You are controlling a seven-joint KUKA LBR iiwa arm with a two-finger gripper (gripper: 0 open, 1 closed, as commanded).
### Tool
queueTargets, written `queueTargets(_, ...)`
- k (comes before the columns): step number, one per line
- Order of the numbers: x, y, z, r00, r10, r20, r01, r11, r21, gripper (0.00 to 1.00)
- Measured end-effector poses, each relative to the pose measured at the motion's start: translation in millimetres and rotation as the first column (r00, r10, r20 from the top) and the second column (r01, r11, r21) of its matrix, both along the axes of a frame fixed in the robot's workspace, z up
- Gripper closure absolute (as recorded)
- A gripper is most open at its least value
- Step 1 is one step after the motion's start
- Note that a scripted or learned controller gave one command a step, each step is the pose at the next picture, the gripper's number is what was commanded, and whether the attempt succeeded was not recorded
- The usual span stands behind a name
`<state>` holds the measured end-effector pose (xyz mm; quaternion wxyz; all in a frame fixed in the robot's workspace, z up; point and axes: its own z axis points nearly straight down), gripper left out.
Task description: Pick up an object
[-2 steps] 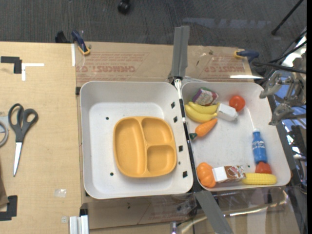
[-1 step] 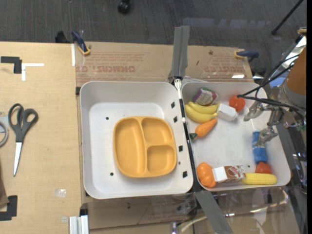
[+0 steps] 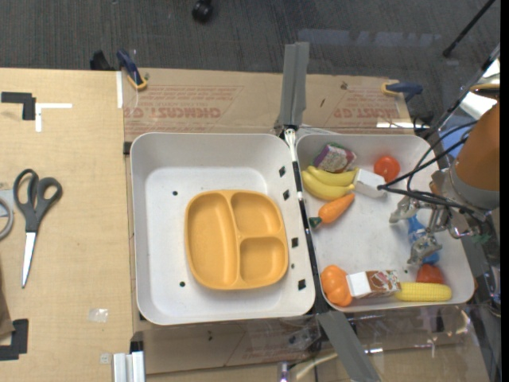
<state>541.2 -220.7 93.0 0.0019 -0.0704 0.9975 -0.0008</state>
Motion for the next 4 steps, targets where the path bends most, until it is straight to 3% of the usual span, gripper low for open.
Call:
queueTargets(1,101.0,12.1,1.8,0.954,-0.299,0.003,0.299,0.954,0.002,0.0)
queueTargets(2,53.7,-1.5,0.2,0.951,-0.31,0.0,0.31,0.951,0.001,0.0)
queueTargets(3,56.0,0.2,10.8,0.952,-0.306,0.006,0.306,0.952,0.001,1.0)
queueTargets(4,56.0,0.6,10.6,0.952,-0.305,0.006,0.305,0.952,0.001,0.0)
